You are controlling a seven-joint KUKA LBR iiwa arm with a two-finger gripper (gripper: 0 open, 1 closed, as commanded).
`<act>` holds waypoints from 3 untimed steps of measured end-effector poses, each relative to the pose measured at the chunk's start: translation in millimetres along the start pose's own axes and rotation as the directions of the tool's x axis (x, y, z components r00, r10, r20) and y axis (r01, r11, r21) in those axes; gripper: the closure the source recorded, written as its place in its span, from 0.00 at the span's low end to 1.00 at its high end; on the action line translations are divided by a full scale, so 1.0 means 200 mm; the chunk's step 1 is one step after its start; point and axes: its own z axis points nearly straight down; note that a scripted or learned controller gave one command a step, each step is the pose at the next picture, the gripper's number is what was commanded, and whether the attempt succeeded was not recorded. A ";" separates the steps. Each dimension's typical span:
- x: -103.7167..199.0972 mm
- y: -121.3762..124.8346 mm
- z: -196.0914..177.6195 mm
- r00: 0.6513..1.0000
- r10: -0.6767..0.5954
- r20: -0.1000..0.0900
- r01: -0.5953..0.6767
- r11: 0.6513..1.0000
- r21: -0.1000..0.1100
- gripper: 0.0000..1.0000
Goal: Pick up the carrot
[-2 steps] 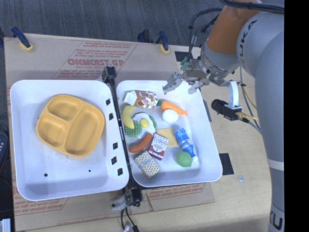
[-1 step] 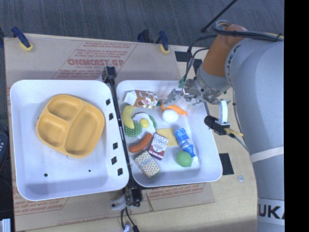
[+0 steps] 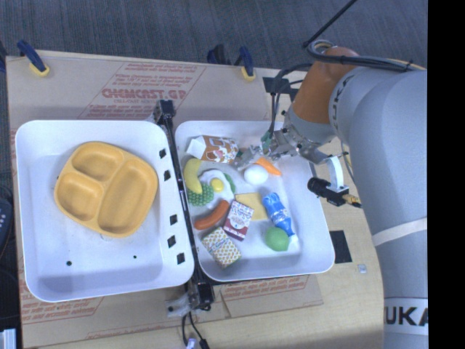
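The small orange carrot (image 3: 270, 167) lies in the right bin (image 3: 320, 249), near its back right, touching a white egg (image 3: 256, 174). My gripper (image 3: 266, 150) hangs low over the bin's back edge, just above and behind the carrot. Its tip is dark and cluttered with cables, so I cannot make out whether it touches the carrot. The grey arm with its orange band (image 3: 320, 93) reaches in from the right.
The right bin also holds a banana (image 3: 192, 174), a sausage (image 3: 212, 215), a snack box (image 3: 218, 150), a red carton (image 3: 238, 220), a blue bottle (image 3: 277, 213), a green ball (image 3: 276, 239) and a checkered box (image 3: 221, 247). A yellow divided plate (image 3: 105, 187) sits in the left bin (image 3: 43, 267).
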 end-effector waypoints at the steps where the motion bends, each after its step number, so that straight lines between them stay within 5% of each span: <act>1: 0.00 0.00 -0.05 1.000 -0.004 0.000 0.004 1.000 0.002 1.00; 2: 0.22 0.11 -0.84 1.000 -0.015 0.004 0.015 1.000 -0.006 1.00; 3: 0.25 0.11 -0.65 0.787 0.617 0.000 -0.617 0.787 0.002 1.00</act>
